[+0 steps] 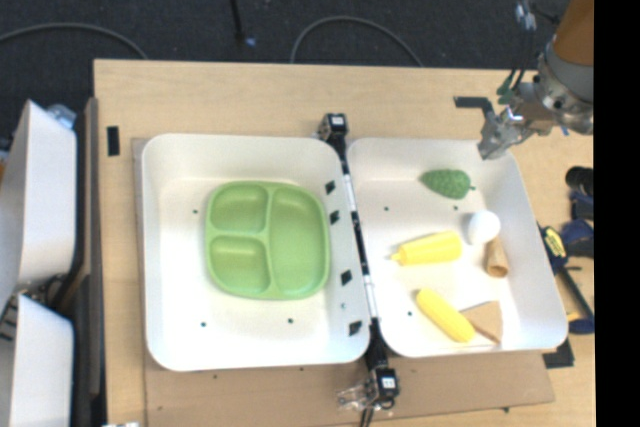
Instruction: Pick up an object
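The right bin (400, 170) holds a green leafy piece (446, 182), a white ball (483, 226), a yellow corn-like piece (429, 249), a second yellow piece (443, 314), a tan cone (496, 261) and a tan wedge (486, 319). My gripper (497, 137) hangs over the bin's far right corner, up and right of the green piece and apart from it. Nothing shows between its fingers.
The left bin (170, 215) holds a green divided tray (267, 239). A black clamp (334, 127) sits at the far end of the seam between the bins and another clamp (378, 383) at the near end. Blue tools (572, 237) lie right of the bins.
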Tool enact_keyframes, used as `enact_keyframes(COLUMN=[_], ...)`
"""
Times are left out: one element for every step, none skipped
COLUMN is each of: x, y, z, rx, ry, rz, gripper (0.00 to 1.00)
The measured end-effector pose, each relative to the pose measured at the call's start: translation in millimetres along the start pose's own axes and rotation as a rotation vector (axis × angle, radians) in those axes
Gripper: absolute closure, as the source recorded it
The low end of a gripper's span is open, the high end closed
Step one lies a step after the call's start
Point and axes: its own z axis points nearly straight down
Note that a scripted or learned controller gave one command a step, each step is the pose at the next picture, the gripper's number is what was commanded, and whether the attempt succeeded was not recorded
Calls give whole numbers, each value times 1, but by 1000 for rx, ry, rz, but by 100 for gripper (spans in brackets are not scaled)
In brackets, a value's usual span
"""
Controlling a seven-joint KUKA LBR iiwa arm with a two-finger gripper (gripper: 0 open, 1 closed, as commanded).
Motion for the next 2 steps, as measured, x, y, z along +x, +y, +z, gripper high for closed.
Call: enact_keyframes(x=[42,95], y=[-4,-16], z=[9,25], rx=[6,7], ry=[2,2], rz=[-1,-1], gripper=[100,100])
